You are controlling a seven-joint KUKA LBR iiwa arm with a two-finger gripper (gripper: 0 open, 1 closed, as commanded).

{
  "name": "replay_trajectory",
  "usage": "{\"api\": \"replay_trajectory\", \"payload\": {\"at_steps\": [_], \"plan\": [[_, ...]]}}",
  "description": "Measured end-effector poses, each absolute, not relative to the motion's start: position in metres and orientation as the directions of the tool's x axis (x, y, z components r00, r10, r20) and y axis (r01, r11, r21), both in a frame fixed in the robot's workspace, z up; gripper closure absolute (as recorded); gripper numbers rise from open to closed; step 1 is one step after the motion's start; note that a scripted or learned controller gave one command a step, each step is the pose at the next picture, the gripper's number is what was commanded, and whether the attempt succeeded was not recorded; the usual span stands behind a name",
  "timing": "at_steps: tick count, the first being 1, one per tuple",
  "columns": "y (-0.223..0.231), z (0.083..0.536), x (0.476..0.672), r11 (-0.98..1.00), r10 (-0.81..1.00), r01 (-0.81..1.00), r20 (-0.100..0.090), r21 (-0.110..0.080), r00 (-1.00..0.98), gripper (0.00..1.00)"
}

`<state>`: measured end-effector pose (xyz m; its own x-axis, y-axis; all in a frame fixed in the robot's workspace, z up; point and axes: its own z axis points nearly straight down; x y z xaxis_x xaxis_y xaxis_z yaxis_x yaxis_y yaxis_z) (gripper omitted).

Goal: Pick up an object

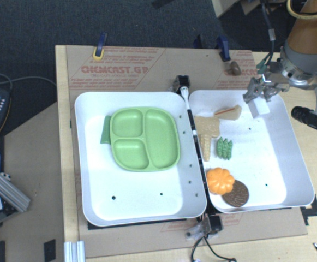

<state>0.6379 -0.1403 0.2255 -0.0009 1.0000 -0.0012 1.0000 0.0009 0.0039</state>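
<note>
Nothing lifted yet; the whole pick left to do, by the look of it. Left bin [93, 201], smooth white plastic, bearing a matte green three-part tray [145, 138]. Right bin [289, 168], same make, holding the candidates. Gripper [258, 98] at one o'clock of the right bin; fingers spread, nothing between. Tan wedge [228, 112] at eleven. Pale flat slab [207, 132] at nine. Ribbed orange pumpkin [220, 180] at seven, touching a dark round cookie [237, 194]. Bumpy green pod [224, 148] near centre.

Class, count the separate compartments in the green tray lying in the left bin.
3: two side by side along the far edge of the green tray, the right one running its full depth, one at near left.
</note>
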Motion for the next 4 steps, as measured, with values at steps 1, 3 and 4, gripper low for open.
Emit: {"api": "replay_trajectory", "payload": {"at_steps": [1, 3, 4], "plan": [[-0.092, 0.233, 0.609, 0.005, 1.000, 1.000, 0.003, -0.003, -0.005, 1.00], [-0.040, 0.233, 0.546, -0.001, 1.000, 1.000, 0.001, -0.004, 0.001, 1.00], [-0.042, 0.233, 0.550, 0.000, 1.000, 1.000, 0.000, 0.000, 0.000, 1.00]]}}
